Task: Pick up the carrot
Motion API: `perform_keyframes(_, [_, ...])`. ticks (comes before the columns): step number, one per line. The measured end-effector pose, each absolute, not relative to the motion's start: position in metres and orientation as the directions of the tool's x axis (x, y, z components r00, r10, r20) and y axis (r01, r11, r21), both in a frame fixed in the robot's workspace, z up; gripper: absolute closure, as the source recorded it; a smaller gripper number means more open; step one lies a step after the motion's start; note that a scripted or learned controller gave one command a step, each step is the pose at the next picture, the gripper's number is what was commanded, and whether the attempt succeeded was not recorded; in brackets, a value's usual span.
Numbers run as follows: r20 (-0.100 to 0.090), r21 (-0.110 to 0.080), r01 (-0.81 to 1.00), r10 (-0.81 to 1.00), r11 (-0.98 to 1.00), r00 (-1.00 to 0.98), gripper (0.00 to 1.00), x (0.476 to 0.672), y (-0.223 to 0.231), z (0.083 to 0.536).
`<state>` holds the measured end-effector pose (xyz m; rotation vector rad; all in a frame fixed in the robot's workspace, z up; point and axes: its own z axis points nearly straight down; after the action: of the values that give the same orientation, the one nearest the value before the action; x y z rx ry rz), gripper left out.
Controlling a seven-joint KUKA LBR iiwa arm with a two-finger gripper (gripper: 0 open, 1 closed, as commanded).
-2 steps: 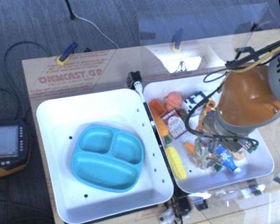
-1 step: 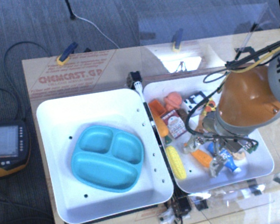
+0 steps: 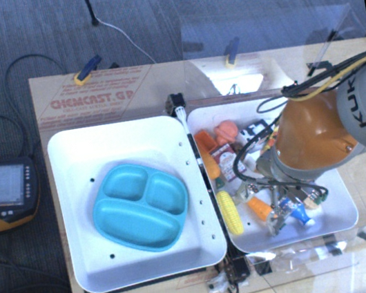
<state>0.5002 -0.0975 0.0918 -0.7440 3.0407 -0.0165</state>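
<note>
The small orange carrot [image 3: 258,207], a short tapered plastic toy piece, lies flat on the floor of the right-hand shallow white bin [image 3: 336,222], toward its front half. It points diagonally, its broader end up-left and its narrower end down-right, just right of a yellow corn cob [image 3: 230,212].

The single camera is fixed above the worktop [image 3: 90,99] and looks down at a slant. It stands far enough away to take in both white bins whole, the left bin [image 3: 73,197] and the right bin [image 3: 342,212], with grey floor [image 3: 10,39] around the worktop's far and left sides. The arm [image 3: 314,133] enters from the right edge and covers part of the right bin.
</note>
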Motion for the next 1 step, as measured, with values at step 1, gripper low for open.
perform_keyframes(1, [-0.017, -0.016, -0.463, -0.463, 0.886, -0.886, 1.0, 0.5037, -0.095, 0.1028])
